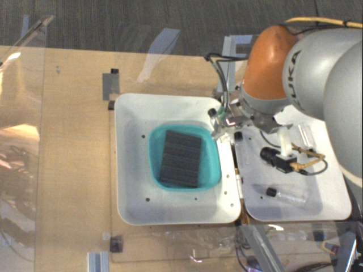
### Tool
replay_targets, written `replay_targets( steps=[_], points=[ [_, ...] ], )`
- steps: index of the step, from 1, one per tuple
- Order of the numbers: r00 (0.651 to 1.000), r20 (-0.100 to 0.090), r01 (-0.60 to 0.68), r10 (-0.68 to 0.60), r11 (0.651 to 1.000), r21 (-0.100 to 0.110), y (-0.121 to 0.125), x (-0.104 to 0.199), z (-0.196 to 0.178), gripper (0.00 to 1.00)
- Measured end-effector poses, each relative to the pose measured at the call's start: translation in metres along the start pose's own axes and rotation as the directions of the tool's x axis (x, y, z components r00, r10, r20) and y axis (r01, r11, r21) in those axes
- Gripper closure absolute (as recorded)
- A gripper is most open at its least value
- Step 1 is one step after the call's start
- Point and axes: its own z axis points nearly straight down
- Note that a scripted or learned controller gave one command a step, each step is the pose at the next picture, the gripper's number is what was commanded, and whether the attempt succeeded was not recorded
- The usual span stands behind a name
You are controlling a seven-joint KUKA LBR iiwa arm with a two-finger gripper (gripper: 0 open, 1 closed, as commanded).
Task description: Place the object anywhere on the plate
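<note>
Camera view: the pincer [224, 123] hangs over the seam between the two bins, tucked under the wrist, and I cannot tell whether it's wide or narrow. Just beside it, toward the view's left, the dark block [181, 160] lies flat on the teal plate [154, 152]. The block is rectangular, matte, with a ribbed top. It looks light and slightly giving, probably foam, so grip it across the narrow width. The plate is a glossy, shallow rounded square.
</note>
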Motion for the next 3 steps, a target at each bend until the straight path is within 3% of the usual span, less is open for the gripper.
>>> replay_targets(
  steps=[1, 2, 3],
  points=[
    [1.000, 0.000, -0.001, 0.001, 1.000, -0.001, 0.000, 0.000, 0.000, 0.00],
    [0.999, 0.001, -0.036, 0.036, 0.999, -0.004, 0.016, -0.050, -0.011, 0.00],
    [1.000, 0.004, -0.028, 0.028, 1.000, -0.004, -0.019, -0.137, -0.029, 0.00]
  ],
)
